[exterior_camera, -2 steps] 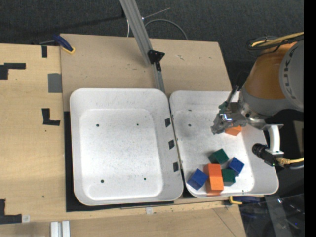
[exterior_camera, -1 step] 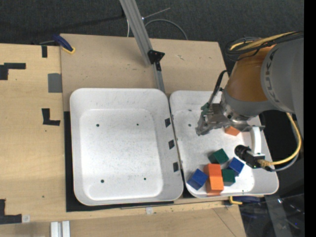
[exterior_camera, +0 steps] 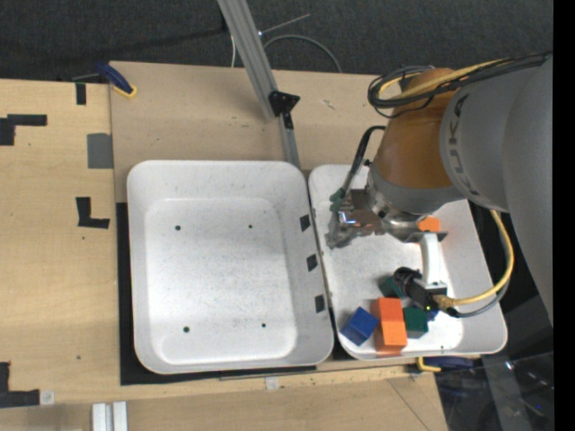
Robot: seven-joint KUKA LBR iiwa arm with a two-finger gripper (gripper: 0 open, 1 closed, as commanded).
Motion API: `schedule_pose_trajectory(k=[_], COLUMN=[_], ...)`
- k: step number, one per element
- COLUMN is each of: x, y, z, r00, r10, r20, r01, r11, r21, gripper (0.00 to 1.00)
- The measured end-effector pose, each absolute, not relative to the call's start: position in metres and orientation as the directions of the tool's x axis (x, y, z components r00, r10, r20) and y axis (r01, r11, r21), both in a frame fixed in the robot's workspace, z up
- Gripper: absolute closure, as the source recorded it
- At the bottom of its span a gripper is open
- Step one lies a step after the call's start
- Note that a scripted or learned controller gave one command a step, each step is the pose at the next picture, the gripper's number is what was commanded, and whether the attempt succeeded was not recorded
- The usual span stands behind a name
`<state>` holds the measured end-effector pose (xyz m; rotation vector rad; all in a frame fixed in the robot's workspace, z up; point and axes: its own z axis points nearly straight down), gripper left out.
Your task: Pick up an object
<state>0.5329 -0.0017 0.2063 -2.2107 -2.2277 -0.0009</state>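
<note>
My gripper (exterior_camera: pixel 344 226) hangs low over the left side of the right bin (exterior_camera: pixel 476 330), close to the wall shared with the left bin. At the right bin's front lie a blue block (exterior_camera: pixel 358 325), an orange block (exterior_camera: pixel 391 321) and a green block (exterior_camera: pixel 416 321), packed close together. A darker green piece (exterior_camera: pixel 391 285) sits just behind them. A small orange piece (exterior_camera: pixel 429 225) shows to the right of the gripper, beside the wrist. The blocks lie toward the front, apart from the gripper.
The left bin (exterior_camera: pixel 144 187) stands to the left on the wooden bench. A slanted metal pole (exterior_camera: pixel 256 48) runs down to the bins' back edge. The bulky grey and orange arm (exterior_camera: pixel 449 142) covers the right bin's back part.
</note>
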Motion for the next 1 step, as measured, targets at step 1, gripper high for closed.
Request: schedule_pose_trajectory(k=[1], x=[0.5312], y=[0.0491], z=[0.2071], r00=[-0.007], r10=[1.0], r20=[0.002], r01=[1.0], r11=[0.007], r21=[-0.002], gripper=[1.0])
